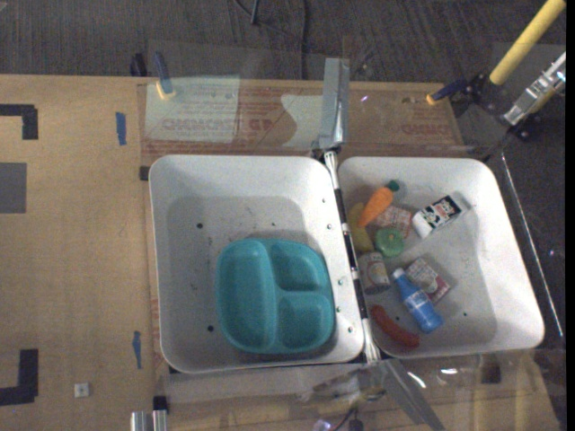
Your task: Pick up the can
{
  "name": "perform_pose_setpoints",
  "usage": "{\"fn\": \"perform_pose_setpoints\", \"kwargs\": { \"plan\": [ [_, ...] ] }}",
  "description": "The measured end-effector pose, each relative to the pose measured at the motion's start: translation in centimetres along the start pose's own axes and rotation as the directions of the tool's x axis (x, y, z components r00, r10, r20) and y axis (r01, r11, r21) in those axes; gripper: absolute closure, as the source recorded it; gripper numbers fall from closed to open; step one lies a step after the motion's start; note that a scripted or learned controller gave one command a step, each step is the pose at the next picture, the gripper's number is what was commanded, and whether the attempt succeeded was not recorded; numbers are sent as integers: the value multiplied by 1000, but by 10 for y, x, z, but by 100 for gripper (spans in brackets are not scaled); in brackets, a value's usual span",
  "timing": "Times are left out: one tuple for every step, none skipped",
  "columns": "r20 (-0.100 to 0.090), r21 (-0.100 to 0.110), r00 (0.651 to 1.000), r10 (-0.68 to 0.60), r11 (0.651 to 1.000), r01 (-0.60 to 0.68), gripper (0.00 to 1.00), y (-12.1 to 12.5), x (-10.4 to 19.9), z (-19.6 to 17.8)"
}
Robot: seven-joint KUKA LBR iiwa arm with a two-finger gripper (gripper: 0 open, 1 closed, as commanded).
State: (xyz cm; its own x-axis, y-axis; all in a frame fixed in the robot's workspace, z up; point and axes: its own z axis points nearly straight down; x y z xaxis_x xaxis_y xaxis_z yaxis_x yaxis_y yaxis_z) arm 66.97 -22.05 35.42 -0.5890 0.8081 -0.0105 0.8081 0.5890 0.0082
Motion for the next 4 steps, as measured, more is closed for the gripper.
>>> {"fn": "perform_pose_setpoints", "kwargs": {
  "plan": [
    [7,-6,1000,0,1000,0,100,1,-1,-13],
    [-8,7,992,128,992,-128,100,-28,42,26],
    [-2,2,992,129,992,-129,100,-28,40,14],
    [-2,5,973,229,973,-229,100,-5,40,-16]
  ]
}}
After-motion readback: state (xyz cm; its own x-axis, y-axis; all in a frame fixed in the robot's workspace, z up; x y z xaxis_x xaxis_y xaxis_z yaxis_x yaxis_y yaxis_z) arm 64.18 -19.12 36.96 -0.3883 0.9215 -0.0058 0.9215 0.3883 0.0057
